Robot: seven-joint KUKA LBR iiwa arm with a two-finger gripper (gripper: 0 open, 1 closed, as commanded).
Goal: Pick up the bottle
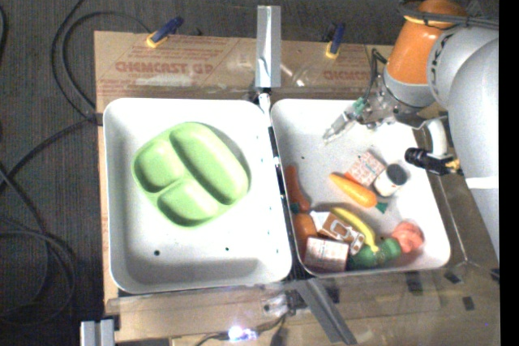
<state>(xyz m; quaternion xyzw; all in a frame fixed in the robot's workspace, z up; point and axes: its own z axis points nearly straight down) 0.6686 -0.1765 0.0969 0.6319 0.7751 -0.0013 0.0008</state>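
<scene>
The bottle [389,181] is small and white with a dark cap. It lies in the right bin [304,121] near the right wall, beside a small red-and-white carton [366,168] and an orange carrot [353,190]. My gripper [344,122] hangs over the back part of that bin, pointing down and to the left, above bare white floor. It is well to the upper left of the bottle and touches nothing. Nothing shows in its grasp.
The front of the right bin is crowded with a banana [355,224], a brown box [326,253], a red fruit [408,235], a green item [370,256] and a reddish sausage [296,189]. A green divided plate [191,172] lies in the left bin [122,255].
</scene>
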